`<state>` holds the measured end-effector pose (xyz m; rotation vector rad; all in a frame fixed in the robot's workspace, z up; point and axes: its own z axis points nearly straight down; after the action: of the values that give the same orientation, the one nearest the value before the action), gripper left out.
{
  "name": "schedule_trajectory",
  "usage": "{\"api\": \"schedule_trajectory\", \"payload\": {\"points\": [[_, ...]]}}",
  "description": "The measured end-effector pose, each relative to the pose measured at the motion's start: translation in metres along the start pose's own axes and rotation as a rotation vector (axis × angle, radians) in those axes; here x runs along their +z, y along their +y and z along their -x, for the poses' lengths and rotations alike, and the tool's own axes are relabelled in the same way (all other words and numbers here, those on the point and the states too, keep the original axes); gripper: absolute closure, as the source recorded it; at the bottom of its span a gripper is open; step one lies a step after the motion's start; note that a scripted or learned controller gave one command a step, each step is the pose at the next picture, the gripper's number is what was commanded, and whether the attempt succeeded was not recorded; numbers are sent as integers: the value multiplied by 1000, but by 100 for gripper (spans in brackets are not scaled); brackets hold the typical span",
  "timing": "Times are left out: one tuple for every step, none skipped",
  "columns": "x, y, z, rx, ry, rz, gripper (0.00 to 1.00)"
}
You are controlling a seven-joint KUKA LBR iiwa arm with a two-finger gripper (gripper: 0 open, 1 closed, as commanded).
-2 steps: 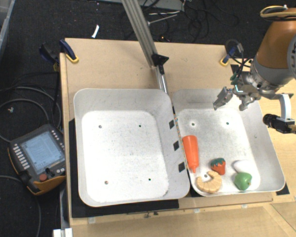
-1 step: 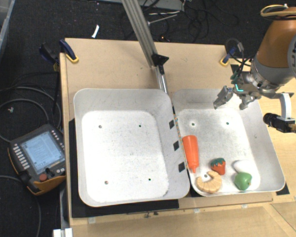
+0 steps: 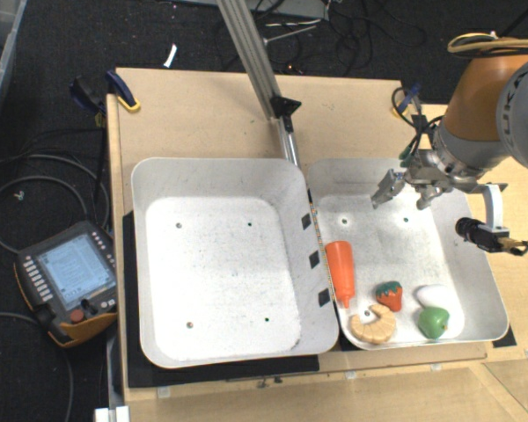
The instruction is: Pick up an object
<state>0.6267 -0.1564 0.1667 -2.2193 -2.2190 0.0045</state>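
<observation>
I am hovering my fingers (image 3: 407,193) spread wide and gripping nothing over the upper part of the right bin (image 3: 475,262), in the right half of the frame. The things to pick are lying along that bin's lower edge: an orange carrot (image 3: 340,271) against its left wall, a small red strawberry (image 3: 388,294) just right of it, a tan cookie-like piece (image 3: 373,325) below, and a green pepper (image 3: 434,322) beside a white piece (image 3: 432,295). The left bin (image 3: 158,183) is sitting beside it on the wooden surface (image 3: 202,112).

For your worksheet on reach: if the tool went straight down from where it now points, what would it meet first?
Probably the bare floor of the right bin: the tool hangs over its far end, apart from the toys nearer the camera. Depth is unclear.
</observation>
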Motion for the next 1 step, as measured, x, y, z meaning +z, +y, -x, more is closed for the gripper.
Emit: {"api": "schedule_trajectory", "payload": {"points": [[57, 2, 9, 1, 0, -1, 0]]}}
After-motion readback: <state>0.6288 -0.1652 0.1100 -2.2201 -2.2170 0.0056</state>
